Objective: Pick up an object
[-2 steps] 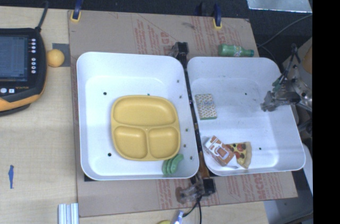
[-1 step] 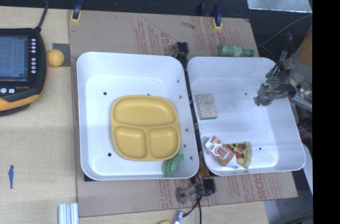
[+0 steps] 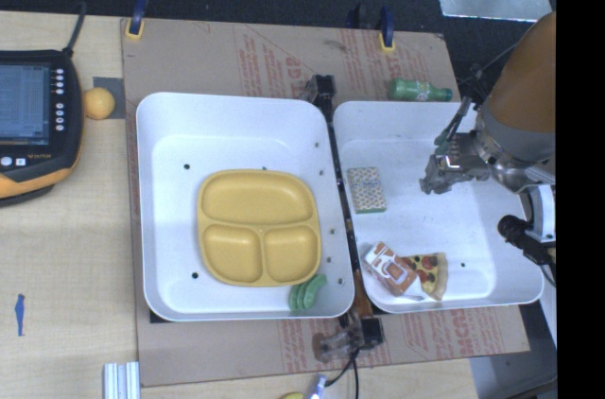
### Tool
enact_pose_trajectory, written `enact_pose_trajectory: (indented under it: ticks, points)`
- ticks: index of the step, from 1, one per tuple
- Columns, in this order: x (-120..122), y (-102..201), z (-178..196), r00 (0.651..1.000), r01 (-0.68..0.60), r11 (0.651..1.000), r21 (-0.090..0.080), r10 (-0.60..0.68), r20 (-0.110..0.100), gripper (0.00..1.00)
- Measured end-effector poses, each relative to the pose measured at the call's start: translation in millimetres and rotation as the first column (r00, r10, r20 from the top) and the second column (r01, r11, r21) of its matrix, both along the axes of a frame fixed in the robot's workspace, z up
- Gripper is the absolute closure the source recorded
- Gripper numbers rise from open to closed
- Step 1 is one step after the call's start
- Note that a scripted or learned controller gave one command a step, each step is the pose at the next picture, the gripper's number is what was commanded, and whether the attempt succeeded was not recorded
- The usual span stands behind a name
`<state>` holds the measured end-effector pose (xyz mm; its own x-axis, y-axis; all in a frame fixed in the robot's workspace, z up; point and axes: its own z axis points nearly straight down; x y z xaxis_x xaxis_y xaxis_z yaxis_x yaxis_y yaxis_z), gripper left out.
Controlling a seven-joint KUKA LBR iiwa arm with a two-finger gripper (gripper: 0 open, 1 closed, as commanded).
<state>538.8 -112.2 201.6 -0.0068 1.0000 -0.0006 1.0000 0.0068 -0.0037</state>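
We see the gripper (image 3: 442, 172) over the right bin (image 3: 473, 288), near its right edge in the upper half, hanging from the grey arm (image 3: 515, 118) with its orange band; nothing sits between its fingers, and we cannot tell whether they are spread or closed. Left of the gripper, apart from it, a small speckled sponge-like block (image 3: 366, 189) lies against the right bin's left wall. Along that bin's bottom edge a pizza-slice toy (image 3: 423, 275) lies flat, touching a red-and-white packet (image 3: 382, 264) near the bottom-left corner. The left bin (image 3: 161, 227) carries a yellow divided plate (image 3: 259, 226) at its centre, three compartments facing up. A green leafy toy (image 3: 306, 294) lies near the left bin's bottom-right corner, just beside the plate. Outside the bins, a green bottle (image 3: 417, 90) lies on its side on the cardboard sheet (image 3: 236, 57) beyond the right bin's top edge. A yellow ball (image 3: 98, 103) rests by a black pendant (image 3: 33, 125) at the bench's left edge.
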Motion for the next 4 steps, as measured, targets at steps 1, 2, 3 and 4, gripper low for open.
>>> enact_pose_trajectory:
  ticks: [1,2,3,4]
  points:
    - [22,58,-10,1.000,0.000,1.000,-0.001,0.000,0.001,1.00]
    - [22,57,0,1.000,-0.001,1.000,-0.001,0.001,0.000,1.00]
    - [44,134,10,1.000,0.000,1.000,0.000,0.000,0.000,1.00]
    - [-15,68,38,1.000,0.005,1.000,0.001,-0.005,0.000,1.00]
